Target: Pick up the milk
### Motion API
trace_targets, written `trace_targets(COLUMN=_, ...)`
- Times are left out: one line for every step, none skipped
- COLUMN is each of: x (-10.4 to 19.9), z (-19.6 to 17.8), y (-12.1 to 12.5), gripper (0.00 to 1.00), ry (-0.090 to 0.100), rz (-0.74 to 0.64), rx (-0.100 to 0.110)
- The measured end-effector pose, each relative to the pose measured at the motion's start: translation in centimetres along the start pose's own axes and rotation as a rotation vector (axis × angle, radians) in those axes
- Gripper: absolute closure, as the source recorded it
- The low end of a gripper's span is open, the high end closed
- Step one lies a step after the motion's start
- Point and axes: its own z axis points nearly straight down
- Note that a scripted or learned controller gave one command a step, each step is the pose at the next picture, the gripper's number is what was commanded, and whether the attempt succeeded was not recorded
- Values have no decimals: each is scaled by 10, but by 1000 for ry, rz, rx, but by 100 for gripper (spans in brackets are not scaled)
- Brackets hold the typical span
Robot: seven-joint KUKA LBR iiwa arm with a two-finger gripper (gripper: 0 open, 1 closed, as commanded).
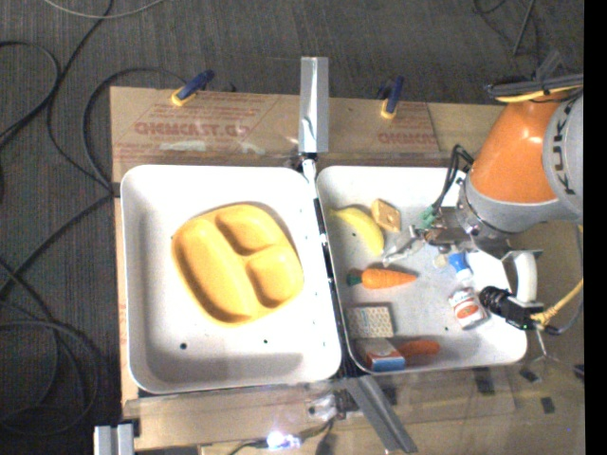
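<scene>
A divided plate [239, 262] lay in the left bin [142, 349]. In the right bin [493, 356], a banana [361, 227] and a cracker [386, 214] lay at the far left, a carrot [387, 278] nearer, and a waffle [371, 321] and a box [384, 357] nearest. The milk [465, 306] lay to the right of the carrot, near the tool [429, 235].

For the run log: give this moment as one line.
end effector over right bin | milk lying unheld near arm | carrot beside banana
</scene>
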Motion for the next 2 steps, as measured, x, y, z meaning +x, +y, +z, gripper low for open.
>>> trace_targets(x=10, z=95, y=-41, gripper=0, ry=-2, rz=-111, rx=-8)
trace_targets(x=2, z=101, y=-40, gripper=0, ry=0, rz=8, rx=-15)
